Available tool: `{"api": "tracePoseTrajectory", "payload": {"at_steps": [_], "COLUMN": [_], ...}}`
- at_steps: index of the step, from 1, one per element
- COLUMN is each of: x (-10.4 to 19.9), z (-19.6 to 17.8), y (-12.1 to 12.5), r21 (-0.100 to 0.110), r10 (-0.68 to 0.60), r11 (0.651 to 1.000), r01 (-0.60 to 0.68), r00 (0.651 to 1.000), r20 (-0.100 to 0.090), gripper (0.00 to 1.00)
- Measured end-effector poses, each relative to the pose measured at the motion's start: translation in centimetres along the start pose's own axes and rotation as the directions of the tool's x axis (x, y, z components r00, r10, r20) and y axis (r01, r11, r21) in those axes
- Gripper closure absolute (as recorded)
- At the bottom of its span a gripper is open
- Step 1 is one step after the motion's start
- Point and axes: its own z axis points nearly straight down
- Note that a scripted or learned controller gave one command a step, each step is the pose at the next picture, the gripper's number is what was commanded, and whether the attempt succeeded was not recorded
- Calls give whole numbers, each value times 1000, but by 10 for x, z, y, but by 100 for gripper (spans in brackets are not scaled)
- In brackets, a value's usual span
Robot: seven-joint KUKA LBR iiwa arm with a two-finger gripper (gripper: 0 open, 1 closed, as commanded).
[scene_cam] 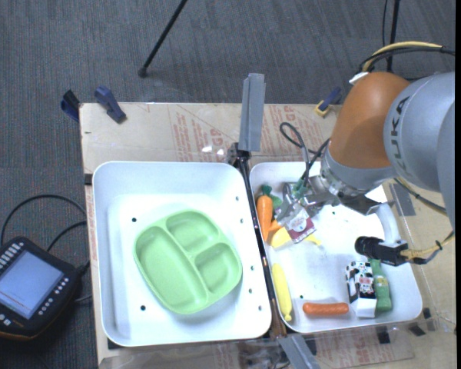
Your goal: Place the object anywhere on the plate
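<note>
While the green plate (188, 261) waits at nine o'clock, the hand (298, 203), its grip impossible to judge, hovers over a carrot (265, 207) and packet (301, 227), apparently picking; next comes lifting one across.

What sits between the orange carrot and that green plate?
Just the bins' white walls and bare bin floor separate the carrot from the green plate, seen in the camera view.
</note>
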Motion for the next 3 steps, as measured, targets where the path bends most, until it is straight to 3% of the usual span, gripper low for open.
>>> {"api": "tracePoseTrajectory", "payload": {"at_steps": [1,2,3], "x": [77,157,157], "z": [1,1,1], "y": [-27,-9,-9], "r21": [1,2,1], "r10": [-80,21,21], "r11": [997,1000,1000], "r01": [80,-21,-21], "r00": [997,1000,1000], "r20": [-1,2,2], "gripper": [100,100,0]}}
